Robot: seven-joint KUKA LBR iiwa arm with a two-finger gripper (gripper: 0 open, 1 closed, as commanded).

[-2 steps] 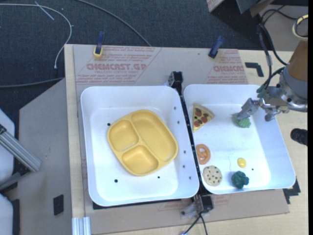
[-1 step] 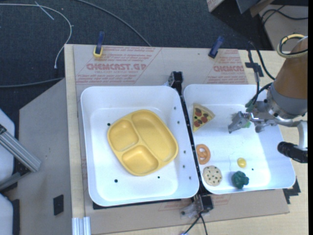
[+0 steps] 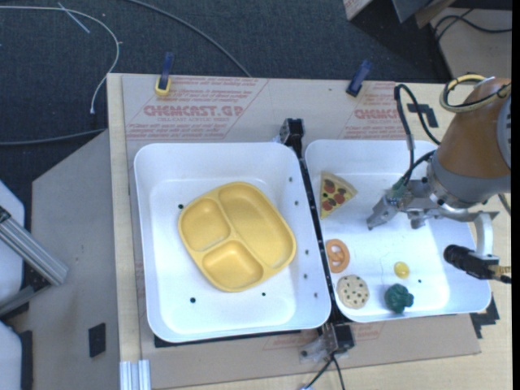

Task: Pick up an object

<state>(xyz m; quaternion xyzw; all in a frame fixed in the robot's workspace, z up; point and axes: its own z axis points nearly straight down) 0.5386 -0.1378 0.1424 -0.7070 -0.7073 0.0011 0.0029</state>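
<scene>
Bench, two white bins | gripper (image 3: pixel 388 212) spread, grasping nothing, over right bin (image 3: pixel 455 299) | step: approach | next: descend on pizza slice (image 3: pixel 334 193), clench.

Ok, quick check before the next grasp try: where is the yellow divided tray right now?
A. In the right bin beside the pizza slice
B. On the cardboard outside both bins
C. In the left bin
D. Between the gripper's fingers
C. The yellow divided tray lies flat in the left bin, while the pizza slice and the gripper are over in the right bin.
</scene>
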